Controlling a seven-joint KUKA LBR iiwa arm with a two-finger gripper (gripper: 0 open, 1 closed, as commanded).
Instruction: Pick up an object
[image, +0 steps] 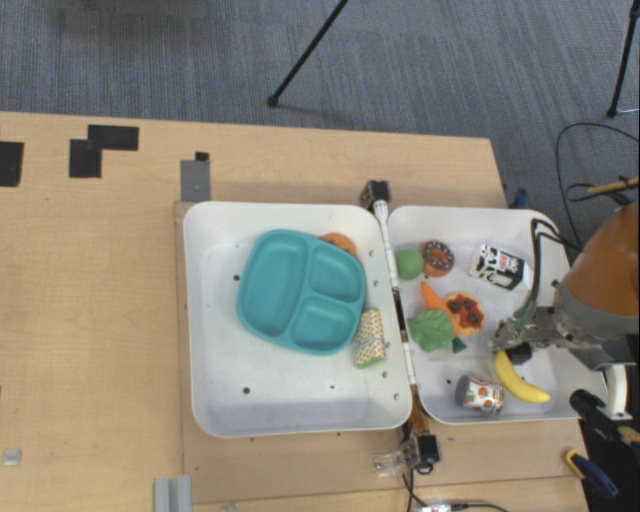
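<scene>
Below, tan wooden bench (90, 330) — two white bins (215, 400) — grey carpet (150, 50) beyond.

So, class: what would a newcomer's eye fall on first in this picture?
Most likely the big teal divided plate, lying tilted in the left bin. Next, the cluster of small toy foods in the right bin, above all the yellow banana near its front right, with the gripper just above it.
</scene>
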